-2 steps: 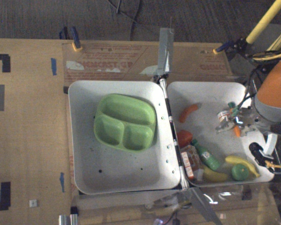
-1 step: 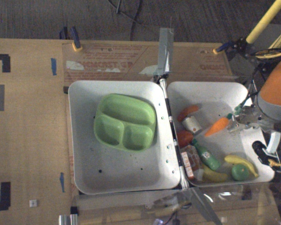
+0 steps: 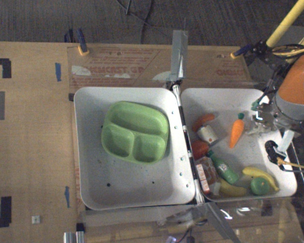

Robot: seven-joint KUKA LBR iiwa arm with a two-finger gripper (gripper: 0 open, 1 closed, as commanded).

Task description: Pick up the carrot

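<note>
So right now the carrot (image 3: 236, 132) is lying loose on the floor of the right bin (image 3: 220, 101), roughly in the middle of it, orange body pointing down-left and the little green top up toward the back. Nothing is touching it. The arm (image 3: 294, 92) comes in from the right edge of the frame, and the gripper (image 3: 263, 116) sits just to the right of the carrot's green end, near it but apart.

My read: this is the approach step, nothing grabbed yet. The next move needs the claw shifted left over the carrot's middle, lined up across its narrow width, then lowered and closed. There's some room around the carrot, so that part looks doable.

As for the claw itself, honestly I can't tell whether it's wide or narrow. That whole area is a jumble of grey metal and cables, and half the wrist is cut off by the right side of the frame.

Other stuff in that bin: a banana (image 3: 261, 175), a green bottle (image 3: 224, 168), a tomato (image 3: 199, 148) and some small packages along the bottom left, kind of piled together and hard to sort out. The left bin (image 3: 91, 176) holds a green divided tray (image 3: 136, 131).
</note>
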